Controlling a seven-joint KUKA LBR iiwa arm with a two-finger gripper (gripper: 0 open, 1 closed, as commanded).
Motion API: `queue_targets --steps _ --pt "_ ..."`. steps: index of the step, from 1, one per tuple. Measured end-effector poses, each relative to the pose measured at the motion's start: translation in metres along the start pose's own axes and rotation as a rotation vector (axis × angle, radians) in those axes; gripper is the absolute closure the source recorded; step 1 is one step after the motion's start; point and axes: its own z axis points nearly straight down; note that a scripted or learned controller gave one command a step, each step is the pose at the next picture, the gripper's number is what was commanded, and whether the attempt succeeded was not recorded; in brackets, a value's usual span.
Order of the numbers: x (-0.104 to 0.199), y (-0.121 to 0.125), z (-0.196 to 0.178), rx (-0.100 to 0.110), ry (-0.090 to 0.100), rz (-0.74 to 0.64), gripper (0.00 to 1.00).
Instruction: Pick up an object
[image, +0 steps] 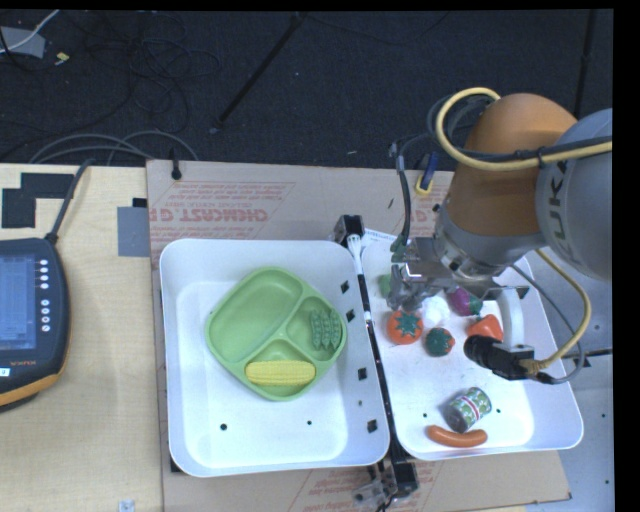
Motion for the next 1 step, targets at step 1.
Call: queue_targets --steps 1 --pt "0.0201 -0.0707 -0.0388 0.004 0.000 0.004 1.00"
